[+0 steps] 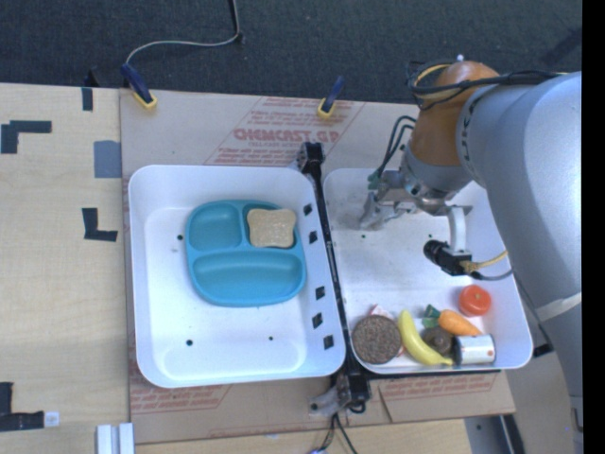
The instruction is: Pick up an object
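Evidently searching rather than lifting: reaching in from the right and hanging the gripper point(378, 208) low over the bare upper-left part of the right bin point(397, 277), close to the wall shared with the left bin point(151, 282). Showing nothing in its grasp; not allowing any telling, from this slanted view, whether spread or clenched. Leaving every likely target well apart from the tool: lying bunched along the near edge of the right bin, a round brown cookie point(376, 339) just beside a banana point(417, 339), then a carrot point(458, 323), a small orange ball point(475, 300) and a white can point(475, 350). Sitting in the left bin, a blue divided plate point(236, 272) carrying a slice of bread point(272, 227) in its upper-right compartment. Judging the task as barely under way, at the approach step. Calling next, probably, for travelling toward the near edge, lining up over one piece, perhaps the cookie at the open end of the cluster, then lowering and closing around it without nudging the neighbours.
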Controlling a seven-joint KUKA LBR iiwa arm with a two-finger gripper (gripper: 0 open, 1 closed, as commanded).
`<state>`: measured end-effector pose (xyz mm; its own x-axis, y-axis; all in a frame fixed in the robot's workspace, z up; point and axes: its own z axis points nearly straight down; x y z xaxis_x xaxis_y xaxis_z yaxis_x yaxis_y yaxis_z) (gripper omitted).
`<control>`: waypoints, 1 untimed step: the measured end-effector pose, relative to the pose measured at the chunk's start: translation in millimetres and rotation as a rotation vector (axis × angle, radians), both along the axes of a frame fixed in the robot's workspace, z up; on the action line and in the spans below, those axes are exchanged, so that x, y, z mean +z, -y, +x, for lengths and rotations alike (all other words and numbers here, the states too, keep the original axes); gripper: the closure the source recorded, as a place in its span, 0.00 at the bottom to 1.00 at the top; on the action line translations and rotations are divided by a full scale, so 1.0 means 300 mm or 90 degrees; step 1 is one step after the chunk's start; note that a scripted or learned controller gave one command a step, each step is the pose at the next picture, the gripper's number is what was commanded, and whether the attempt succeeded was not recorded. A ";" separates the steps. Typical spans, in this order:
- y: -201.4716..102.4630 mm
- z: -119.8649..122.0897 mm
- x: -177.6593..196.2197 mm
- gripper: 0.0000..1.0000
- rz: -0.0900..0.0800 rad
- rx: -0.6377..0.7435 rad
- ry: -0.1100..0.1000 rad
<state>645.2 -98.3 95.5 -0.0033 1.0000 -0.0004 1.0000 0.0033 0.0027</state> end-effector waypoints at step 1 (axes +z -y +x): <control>-0.113 -0.199 0.297 1.00 0.000 -0.001 -0.001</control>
